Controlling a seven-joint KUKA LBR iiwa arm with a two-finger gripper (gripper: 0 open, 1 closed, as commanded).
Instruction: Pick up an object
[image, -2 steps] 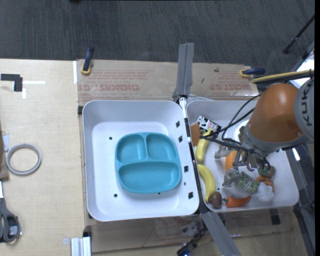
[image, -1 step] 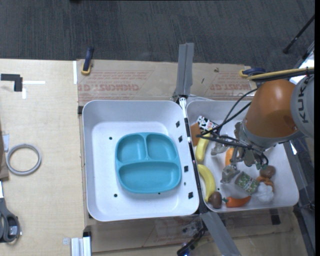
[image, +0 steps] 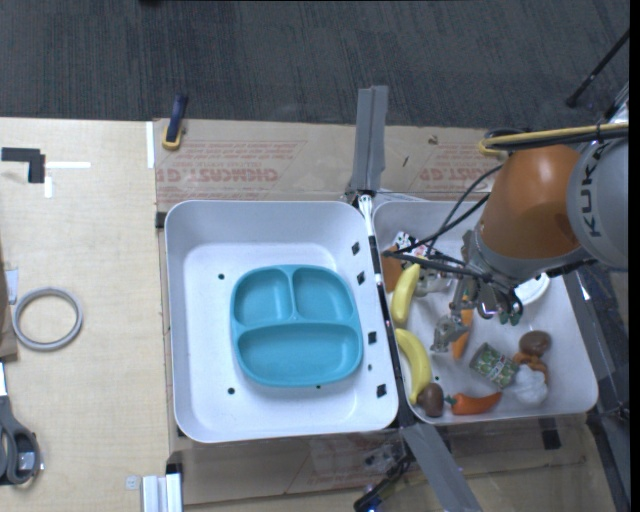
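My gripper (image: 455, 325) hangs low in the right bin (image: 575, 400), under the orange wrist band (image: 530, 205). Its tip is just over a small orange piece (image: 460, 346), right of two yellow bananas (image: 403, 292) (image: 415, 362). A green packet (image: 492, 363) lies just right of the tip. A brown item (image: 534, 343) and a white one (image: 530, 385) are further right. An orange carrot-like toy (image: 474, 402) and a dark brown lump (image: 430, 399) rest by the front wall. The arm hides the bin's back part.
The left bin (image: 190, 300) holds a blue divided plate (image: 297, 325). On the bench to the left lie a grey ring (image: 45, 318) and scissors (image: 18, 450). Black cables (image: 440, 250) trail from the wrist over the right bin.
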